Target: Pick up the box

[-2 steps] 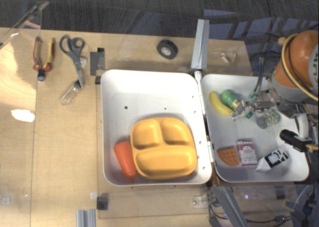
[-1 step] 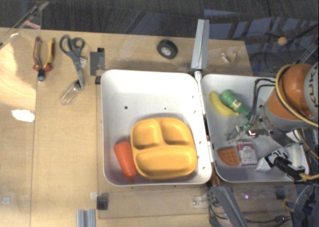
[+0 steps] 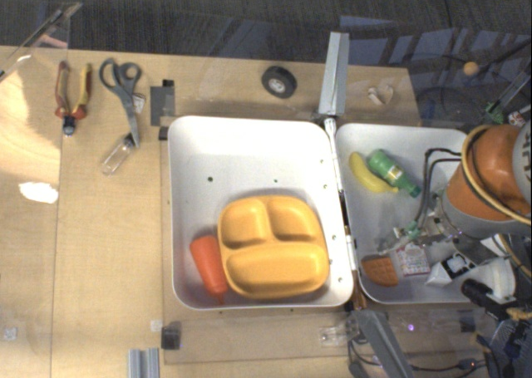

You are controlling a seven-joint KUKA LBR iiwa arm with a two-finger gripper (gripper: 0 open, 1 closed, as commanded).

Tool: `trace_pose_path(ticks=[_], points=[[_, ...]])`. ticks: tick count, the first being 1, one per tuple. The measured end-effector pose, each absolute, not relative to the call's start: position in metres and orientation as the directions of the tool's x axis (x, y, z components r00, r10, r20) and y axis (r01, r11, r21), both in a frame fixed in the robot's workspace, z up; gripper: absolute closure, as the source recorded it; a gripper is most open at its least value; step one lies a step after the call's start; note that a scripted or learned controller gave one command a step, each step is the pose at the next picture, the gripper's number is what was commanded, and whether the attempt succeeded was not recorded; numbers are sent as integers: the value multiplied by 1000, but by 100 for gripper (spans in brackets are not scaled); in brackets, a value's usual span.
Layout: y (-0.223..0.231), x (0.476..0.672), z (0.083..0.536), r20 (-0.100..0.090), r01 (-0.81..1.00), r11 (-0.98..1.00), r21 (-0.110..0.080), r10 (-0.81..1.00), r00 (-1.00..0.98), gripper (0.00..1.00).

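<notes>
On the table (image 3: 100, 268) at my far left lie a pair of red-handled pliers (image 3: 70, 95), then grey scissors (image 3: 125, 90). Further along, near the back edge, sits a roll of black tape (image 3: 279, 81).

The left bin (image 3: 249, 139) holds a yellow divided tray (image 3: 273, 245) in its front half, with an orange carrot-shaped piece (image 3: 208, 265) lying against the tray's left side.

In the right bin (image 3: 378, 227) a yellow banana (image 3: 367, 174) rests near the back, touching a green bottle (image 3: 392, 172) just to its right. At the front of this bin lies a brown biscuit-like piece (image 3: 381, 270), and just beside it, to the right, the box (image 3: 411, 261), small and pale with red print, flat on the bin floor.

My gripper (image 3: 422, 231) hangs directly above the box's back edge; I cannot tell how it is set.
</notes>
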State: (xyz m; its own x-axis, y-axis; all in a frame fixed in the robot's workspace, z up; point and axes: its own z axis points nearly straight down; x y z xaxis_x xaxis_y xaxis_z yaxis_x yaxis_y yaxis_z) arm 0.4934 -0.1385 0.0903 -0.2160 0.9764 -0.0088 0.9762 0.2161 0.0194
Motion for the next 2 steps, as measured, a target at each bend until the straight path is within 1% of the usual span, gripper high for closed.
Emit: trace_pose_path(ticks=[1,2], points=[[-139,497,102,-14,976,217,28,976,-217,100],[-113,541,231,-5,892,452,7,892,-451,100]])
